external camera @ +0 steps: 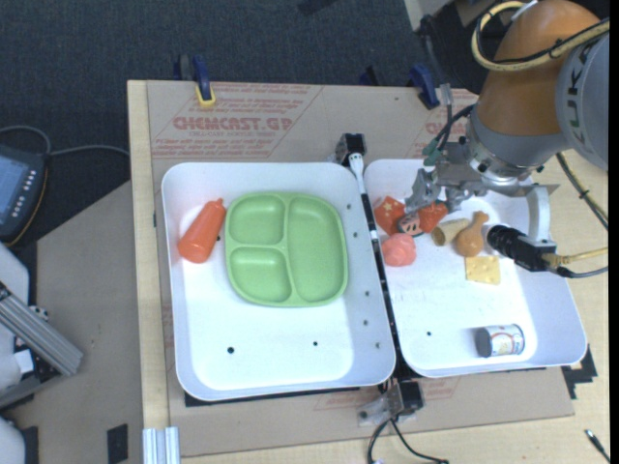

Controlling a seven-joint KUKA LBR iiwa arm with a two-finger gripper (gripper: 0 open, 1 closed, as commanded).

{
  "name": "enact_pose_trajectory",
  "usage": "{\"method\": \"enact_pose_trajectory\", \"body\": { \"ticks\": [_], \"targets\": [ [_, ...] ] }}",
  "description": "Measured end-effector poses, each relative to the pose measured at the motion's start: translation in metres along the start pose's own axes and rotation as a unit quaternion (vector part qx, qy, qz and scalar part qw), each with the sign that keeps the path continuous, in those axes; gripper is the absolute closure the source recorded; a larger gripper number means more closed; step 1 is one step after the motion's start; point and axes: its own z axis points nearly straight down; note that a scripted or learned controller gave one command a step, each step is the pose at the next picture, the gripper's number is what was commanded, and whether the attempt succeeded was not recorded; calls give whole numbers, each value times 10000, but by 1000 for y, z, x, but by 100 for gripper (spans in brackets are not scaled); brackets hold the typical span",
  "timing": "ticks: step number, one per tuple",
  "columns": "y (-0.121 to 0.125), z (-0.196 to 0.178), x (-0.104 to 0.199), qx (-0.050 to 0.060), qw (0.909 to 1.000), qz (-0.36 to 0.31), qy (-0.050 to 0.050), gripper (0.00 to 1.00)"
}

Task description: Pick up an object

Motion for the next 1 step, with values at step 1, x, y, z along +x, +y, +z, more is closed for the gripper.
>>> {"method": "enact_pose_trajectory", "body": {
  "ticks": [1],
  "targets": [
    [14,-6,-15,-40,10000,17,-16,100]
  ]
}}
